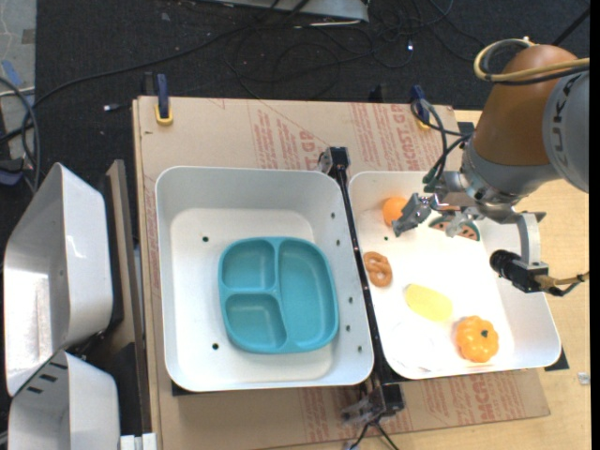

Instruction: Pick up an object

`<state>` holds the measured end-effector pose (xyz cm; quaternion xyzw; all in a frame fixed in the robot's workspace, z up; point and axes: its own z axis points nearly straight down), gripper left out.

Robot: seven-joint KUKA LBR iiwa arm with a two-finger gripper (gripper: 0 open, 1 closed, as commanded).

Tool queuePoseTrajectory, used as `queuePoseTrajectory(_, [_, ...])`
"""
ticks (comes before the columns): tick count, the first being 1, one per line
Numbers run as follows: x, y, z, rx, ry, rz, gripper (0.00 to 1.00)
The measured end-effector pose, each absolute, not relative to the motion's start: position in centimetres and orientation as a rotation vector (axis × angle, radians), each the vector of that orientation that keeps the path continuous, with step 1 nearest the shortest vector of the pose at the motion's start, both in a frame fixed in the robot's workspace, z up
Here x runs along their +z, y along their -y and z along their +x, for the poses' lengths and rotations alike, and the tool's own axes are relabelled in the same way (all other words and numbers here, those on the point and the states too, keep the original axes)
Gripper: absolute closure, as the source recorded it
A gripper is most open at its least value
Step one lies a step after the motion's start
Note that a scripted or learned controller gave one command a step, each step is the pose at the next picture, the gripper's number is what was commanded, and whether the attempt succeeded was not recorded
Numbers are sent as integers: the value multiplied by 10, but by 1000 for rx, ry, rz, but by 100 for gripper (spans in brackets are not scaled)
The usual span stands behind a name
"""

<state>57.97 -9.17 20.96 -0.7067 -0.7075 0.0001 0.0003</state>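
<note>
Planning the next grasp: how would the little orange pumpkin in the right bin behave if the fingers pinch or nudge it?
The pumpkin looks rounded, so a nudge would probably roll it. Its glossy, ribbed skin may slip between fingers. It seems a small, light toy.

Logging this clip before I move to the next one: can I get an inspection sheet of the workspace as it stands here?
Surface: cardboard-covered bench bearing a left bin and a right bin, side by side.
Job's things: in the right bin, an orange ball near the top left, a pretzel, a yellow piece and a small pumpkin near the front.
Clutter: teal divided tray lying in the left bin.
Grippers: gripper over the right bin's upper part, beside the orange ball; nothing seen between its fingers.
Cables: dark cables across the floor behind the bench; one loops over the arm.
Surroundings: black floor, spare white bins stacked at left.
</note>
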Motion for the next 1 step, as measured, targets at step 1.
queuePoseTrajectory(1, [166, 92, 580, 5, 2218, -2220, 0])
